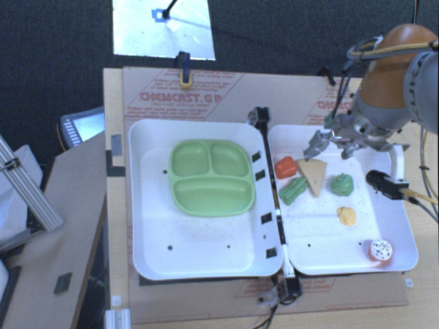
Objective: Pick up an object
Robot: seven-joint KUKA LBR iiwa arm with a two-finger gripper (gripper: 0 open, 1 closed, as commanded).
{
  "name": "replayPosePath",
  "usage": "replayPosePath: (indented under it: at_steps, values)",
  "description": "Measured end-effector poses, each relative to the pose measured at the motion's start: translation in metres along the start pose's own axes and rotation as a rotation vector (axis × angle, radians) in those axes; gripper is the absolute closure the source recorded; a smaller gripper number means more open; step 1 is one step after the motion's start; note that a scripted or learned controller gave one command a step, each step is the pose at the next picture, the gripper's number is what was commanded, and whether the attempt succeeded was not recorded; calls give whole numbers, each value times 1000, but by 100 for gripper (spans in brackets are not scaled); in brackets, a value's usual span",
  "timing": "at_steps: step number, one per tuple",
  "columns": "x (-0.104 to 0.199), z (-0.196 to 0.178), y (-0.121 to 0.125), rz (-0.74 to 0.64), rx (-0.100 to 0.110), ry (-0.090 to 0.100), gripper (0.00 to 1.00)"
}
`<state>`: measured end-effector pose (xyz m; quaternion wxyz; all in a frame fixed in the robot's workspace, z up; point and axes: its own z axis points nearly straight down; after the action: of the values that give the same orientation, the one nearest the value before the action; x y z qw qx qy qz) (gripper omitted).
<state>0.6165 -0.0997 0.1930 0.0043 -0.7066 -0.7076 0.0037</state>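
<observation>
We take the black divider (269, 184), the clipped seam where the two white bins meet, as our landmark. Left of the divider we see the left bin (147, 242), and in it a light green divided plate (211, 178) with three compartments, lying flat toward the bin's far half and well apart from the divider.

Just right of the divider, in the right bin (398, 249), we find a red pepper toy (285, 166) close to the seam, with a green vegetable toy (293, 190) just in front of it and touching or nearly touching the lower edge of a tan cheese wedge (315, 176). The wedge lies further right of the divider, its point aimed toward the near side. Beyond it, further still from the divider, sit a green pepper toy (341, 184), a small yellow piece (347, 216) nearer to us, and a white cupcake toy with red base (380, 251) in the near right corner, the farthest from the divider.

The hand (332, 144) hangs over the far part of the right bin, just above the top of the cheese wedge. Its fingers stand spread apart and nothing lies between them. The grey arm with its orange band (398, 46) comes in from the right.
</observation>
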Motion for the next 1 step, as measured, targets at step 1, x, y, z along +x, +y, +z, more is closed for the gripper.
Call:
replayPosePath:
  at_steps: [1]
  values:
    - [0,-7,3,-2,-13,-1,0]
